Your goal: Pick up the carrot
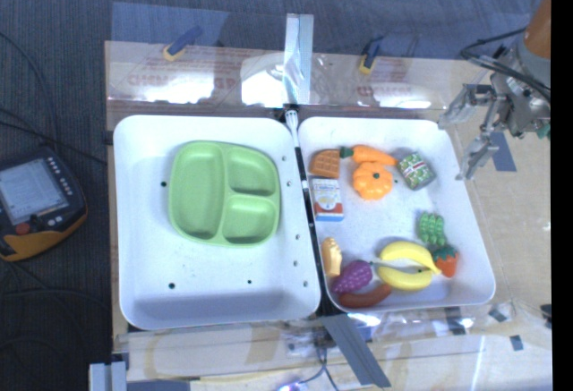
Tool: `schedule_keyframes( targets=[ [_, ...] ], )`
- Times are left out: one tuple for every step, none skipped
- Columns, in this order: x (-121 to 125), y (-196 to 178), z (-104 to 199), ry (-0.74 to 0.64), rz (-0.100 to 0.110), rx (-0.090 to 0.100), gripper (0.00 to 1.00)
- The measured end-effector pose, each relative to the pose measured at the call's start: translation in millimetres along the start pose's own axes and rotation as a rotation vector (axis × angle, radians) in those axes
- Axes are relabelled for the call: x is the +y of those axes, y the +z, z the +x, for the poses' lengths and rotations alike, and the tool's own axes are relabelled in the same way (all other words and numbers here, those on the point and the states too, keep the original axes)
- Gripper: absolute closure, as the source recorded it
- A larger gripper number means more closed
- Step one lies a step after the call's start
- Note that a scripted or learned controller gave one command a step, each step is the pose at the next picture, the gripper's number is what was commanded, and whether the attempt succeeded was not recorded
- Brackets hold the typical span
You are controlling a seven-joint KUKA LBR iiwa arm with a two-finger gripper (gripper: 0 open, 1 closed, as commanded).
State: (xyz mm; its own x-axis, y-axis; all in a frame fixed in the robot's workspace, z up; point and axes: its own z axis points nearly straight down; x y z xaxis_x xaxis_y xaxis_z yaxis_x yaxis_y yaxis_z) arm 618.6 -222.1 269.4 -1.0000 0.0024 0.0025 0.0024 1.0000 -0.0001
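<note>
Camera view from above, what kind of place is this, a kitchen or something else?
Most likely a robotics lab bench, not a kitchen: two white bins taped to a board, toy food such as the carrot and banana, and a control pendant lying on the carpet.

No legible text anywhere; the small carton [328, 199] and the green-white packet [415, 171] carry print too blurred to read.

Grey metal gripper [477, 137] — black cables, orange band above.
</note>
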Motion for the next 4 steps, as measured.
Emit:
schedule_keyframes(
  targets=[
    [83.5,106.3,37.6,-0.156,-0.005,0.01,0.0],
    [83.6,179.7,18.6,-0.139,0.003,-0.016,0.0],
    [84.0,171.6,17.3,-0.14,0.006,-0.015,1.0],
    [84.7,128.0,0.0,-0.051,-0.001,-0.004,1.0]
  ],
)
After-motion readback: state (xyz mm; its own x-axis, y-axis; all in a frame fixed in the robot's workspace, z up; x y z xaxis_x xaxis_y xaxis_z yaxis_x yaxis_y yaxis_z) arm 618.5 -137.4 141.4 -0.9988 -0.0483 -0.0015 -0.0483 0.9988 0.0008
